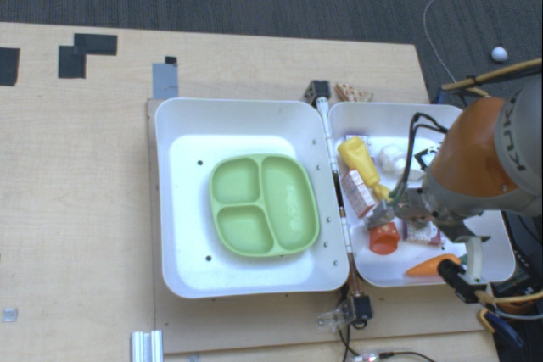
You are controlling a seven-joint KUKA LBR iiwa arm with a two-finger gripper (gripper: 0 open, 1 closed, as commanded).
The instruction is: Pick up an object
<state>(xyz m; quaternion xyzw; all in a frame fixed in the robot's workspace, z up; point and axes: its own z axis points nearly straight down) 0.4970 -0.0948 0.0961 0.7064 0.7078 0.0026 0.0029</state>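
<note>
Worktop of pale wood takes up most of the frame, with dark carpet along the top edge and a few black squares at its upper left. Two shallow white bins sit side by side on it: the left bin in the middle of the frame, the right bin touching it toward the right edge. The arm, grey with an orange band, reaches in from the right and hangs over the right bin, covering much of its right half. A light green divided plate with three compartments lies flat in the middle of the left bin. In the right bin, a yellow bottle lies tilted near the upper left corner, with a small red and white packet just beside it below. A red cup lies lower down, just beside the tool, which sits low over the bin's centre; whether it is apart or together I cannot tell. An orange carrot-shaped toy rests near the bin's lower edge.
</note>
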